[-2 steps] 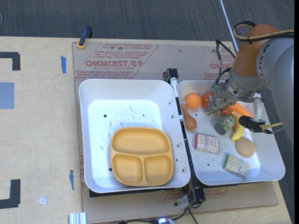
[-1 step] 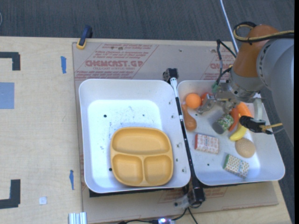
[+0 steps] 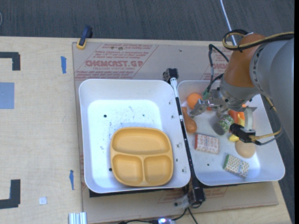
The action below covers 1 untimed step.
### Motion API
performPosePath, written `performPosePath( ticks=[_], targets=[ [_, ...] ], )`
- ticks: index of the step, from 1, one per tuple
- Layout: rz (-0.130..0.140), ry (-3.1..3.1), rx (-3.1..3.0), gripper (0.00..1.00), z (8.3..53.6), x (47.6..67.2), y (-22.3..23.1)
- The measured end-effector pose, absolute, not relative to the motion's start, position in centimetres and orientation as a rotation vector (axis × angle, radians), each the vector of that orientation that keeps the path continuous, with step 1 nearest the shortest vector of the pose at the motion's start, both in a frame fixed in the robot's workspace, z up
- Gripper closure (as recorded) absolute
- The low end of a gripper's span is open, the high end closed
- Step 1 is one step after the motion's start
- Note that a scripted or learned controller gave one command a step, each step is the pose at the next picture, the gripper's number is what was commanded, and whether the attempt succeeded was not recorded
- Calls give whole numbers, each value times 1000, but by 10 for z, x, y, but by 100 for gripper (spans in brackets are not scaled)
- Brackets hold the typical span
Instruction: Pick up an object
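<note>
Robot gripper [image 3: 223, 118] (grip state unclear) hangs over crowded items near the right bin's [image 3: 275, 174] far edge, risking a miss.

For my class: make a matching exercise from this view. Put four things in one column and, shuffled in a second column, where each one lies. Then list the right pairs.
Things:
1. yellow divided tray
2. orange ball
3. green patterned packet
4. red-and-white packet

Places:
A. right bin, near corner
B. left bin, near half
C. right bin, far left corner
D. right bin, middle, near the left wall

Pairs: 1-B, 2-C, 3-A, 4-D
</note>
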State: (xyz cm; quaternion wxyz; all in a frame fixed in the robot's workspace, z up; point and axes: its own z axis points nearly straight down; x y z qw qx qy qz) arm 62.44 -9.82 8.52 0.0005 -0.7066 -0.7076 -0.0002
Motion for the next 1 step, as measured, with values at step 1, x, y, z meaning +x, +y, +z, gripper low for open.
performPosePath(
  ticks=[1],
  targets=[
    [-2, -2228, -2221, 100, 97, 626, -99]
  ],
)
